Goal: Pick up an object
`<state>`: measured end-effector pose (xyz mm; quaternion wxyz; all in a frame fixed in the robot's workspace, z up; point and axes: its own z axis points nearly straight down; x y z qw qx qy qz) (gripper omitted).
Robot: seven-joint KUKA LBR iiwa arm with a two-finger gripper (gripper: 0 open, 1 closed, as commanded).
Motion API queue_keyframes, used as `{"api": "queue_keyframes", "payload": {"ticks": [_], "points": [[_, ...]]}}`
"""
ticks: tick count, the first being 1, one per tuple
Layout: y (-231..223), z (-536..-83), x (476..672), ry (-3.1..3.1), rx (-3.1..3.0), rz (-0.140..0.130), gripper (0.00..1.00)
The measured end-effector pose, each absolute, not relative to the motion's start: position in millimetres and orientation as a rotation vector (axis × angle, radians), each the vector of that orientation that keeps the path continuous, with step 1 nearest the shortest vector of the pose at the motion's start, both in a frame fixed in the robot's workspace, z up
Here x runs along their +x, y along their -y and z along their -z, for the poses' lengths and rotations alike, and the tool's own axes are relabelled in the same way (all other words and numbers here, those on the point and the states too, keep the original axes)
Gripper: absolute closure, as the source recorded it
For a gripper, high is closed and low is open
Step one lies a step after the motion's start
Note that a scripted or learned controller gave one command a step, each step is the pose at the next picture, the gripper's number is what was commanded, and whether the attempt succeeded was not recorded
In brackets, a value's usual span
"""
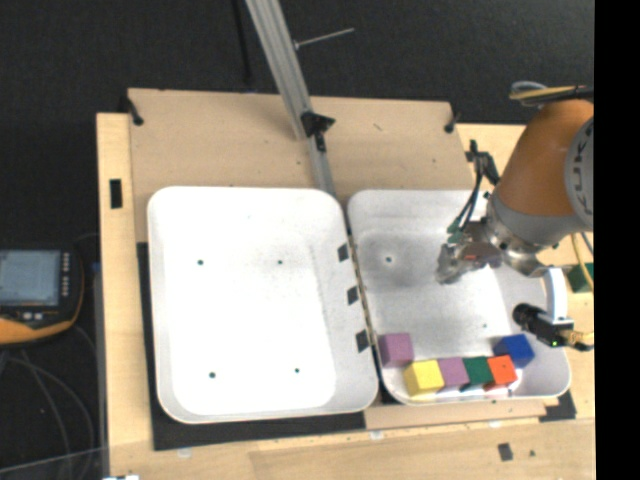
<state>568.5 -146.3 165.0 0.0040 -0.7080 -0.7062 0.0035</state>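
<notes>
Tan wooden bench (250, 133) across the middle of the frame, black floor behind it along the top. Two shallow white bins side by side on the bench: left bin (250, 298) at centre left, right bin (420, 228) at centre right, touching along their inner rims. Slanted grey metal rail (285, 68) from the top centre down to the gap between the bins. Small screen device (35, 288) off the bench at the left edge, cables below it. Grey and orange arm (540, 178) in from the right, gripper (458, 261) over the middle of the right bin, well apart from the blocks; nothing seen between its tips, opening not clear enough to tell. Along the lower rim of the right bin, a cluster: purple block (397, 347), yellow block (424, 376), lilac block (453, 371), green block (477, 370), orange block (501, 370), blue block (515, 348).
</notes>
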Motion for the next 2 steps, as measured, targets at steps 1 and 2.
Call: {"api": "queue_keyframes", "payload": {"ticks": [1, 2], "points": [[47.6, -210.3, 544.0, 2.232, -2.211, 0.007, 1.00], [-25.4, -247.9, 533.9, 2.234, -2.211, 0.009, 1.00]]}}
